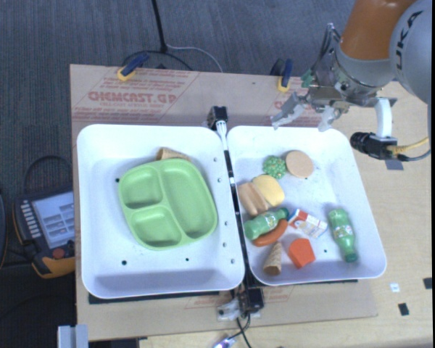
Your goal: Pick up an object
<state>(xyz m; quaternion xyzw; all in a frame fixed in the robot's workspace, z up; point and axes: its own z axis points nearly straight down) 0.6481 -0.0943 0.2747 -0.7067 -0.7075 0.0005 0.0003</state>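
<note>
In the left bin (94, 194) a green divided plate (167, 203) lies near the middle, with a tan thing (170, 153) poking out from under its far edge, too hidden to name. The right bin (359, 194) holds all the likely picks: a pale bun or loaf (257, 193) against the bin's left wall, a green leafy piece (275, 167) and a round tan disc (300, 164) toward the far side, then a green bottle (264, 223) lying over an orange sausage-like piece (270, 234), a cone (273, 258) near the near edge, a small white and red packet (307, 225), an orange block (301, 253), and a second green bottle (342, 234) by the right wall with its long axis running from the far side toward the near edge. The gripper (301, 117) hangs above the far rim of the right bin, its fingers spread apart with nothing between them. The move seems to turn on this: every object lies toward the near edge from the gripper, the round disc and leafy piece closest, almost straight below and a little nearer the camera. The heap at the middle overlaps, so its outlines are hard to separate, and the arm is cut off at the view's top right corner.
</note>
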